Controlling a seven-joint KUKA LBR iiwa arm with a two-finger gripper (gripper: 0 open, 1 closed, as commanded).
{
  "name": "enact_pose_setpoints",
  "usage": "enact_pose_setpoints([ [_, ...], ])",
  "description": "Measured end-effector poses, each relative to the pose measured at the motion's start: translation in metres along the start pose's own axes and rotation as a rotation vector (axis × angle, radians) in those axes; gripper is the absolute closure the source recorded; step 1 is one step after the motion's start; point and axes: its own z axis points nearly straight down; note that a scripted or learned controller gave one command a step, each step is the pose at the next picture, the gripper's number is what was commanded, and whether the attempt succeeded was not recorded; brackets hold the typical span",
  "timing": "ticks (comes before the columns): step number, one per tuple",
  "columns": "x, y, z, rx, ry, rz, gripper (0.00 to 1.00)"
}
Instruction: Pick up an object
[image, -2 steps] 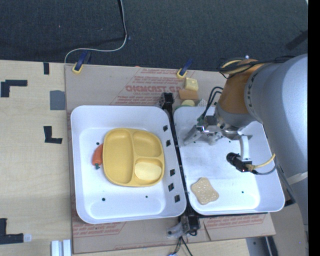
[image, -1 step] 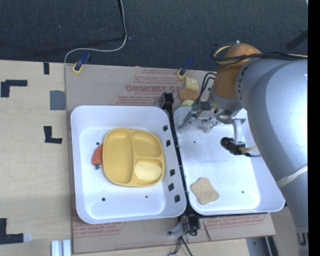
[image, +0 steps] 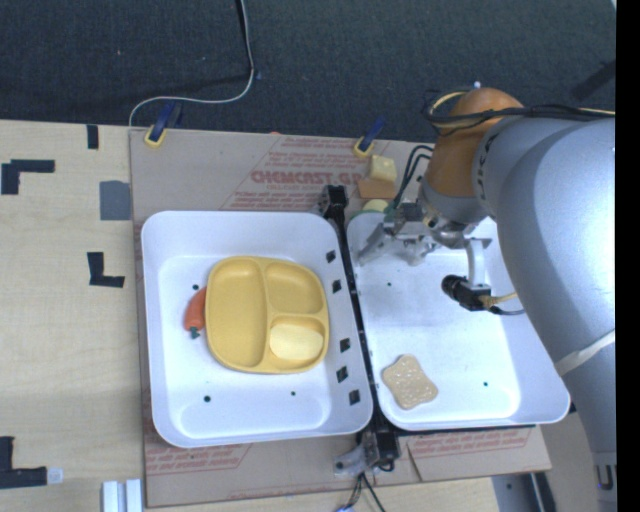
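One flat cracker (image: 409, 381) lies in the right bin (image: 500, 385), well below the hand (image: 395, 232), whose spread I cannot tell; it looks light, brittle, best pinched by its edges.

You can't read the gripper (image: 400, 235) at the upper right of the frame: it sits low under the wrist, too small and cluttered to tell how its parts stand. The arm (image: 560, 220) runs off the right edge and covers the right bin's (image: 500, 400) far right corner. An orange thing (image: 194, 310) at the yellow plate's (image: 240, 310) left edge is half hidden beneath it. The small blocks (image: 378, 178) behind the bins, upper centre, are partly masked by the wrist.
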Motion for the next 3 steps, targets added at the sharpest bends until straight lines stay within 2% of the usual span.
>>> enact_pose_setpoints([
  [1,0.005,-0.014,-0.013,0.0,0.0,0.001,0.0],
  [2,0.002,0.0,0.0,0.003,-0.002,-0.002,0.0],
  [3,0.003,0.0,-0.01,0.001,-0.001,-0.002,1.0],
])
